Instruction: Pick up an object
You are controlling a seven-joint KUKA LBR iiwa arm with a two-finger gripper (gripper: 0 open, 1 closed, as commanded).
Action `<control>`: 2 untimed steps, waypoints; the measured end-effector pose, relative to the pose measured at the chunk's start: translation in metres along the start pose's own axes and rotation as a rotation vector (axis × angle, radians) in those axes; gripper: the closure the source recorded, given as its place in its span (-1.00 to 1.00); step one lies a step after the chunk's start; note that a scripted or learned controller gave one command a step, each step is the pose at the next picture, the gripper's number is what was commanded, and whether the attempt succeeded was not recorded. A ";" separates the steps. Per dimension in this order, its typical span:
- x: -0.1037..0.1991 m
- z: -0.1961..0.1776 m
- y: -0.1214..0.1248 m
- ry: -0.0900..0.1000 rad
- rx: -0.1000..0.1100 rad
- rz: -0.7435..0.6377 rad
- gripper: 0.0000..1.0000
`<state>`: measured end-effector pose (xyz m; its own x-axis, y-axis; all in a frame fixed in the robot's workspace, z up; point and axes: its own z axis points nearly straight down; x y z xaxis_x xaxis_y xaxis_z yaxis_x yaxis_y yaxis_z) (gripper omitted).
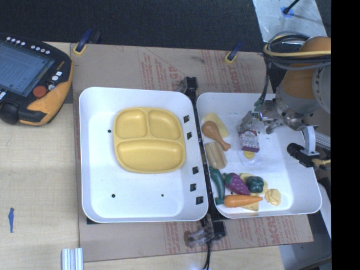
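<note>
Toy foods [239, 185] in right bin [298, 190]

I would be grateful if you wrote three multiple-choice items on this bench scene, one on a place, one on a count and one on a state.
1. Where does the yellow divided plate lie?
A. in the left bin
B. in the right bin
C. on the cardboard between the bins

2. How many compartments does that plate have?
A. two
B. three
C. five

3. How does the chicken drumstick lie?
A. on the floor of the right bin, apart from the gripper
B. lifted above the bin
C. on the yellow plate

Answers: 1 A, the plate lies in the left bin. 2 B, two small sections sit above one wide one. 3 A, it lies near the bin's left wall, while the gripper is further right.
</note>
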<state>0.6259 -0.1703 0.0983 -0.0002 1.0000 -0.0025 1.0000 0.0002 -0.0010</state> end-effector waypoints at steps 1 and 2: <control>0.037 0.007 -0.042 0.004 0.008 -0.003 -1.00; 0.034 -0.004 -0.040 0.001 0.003 -0.002 1.00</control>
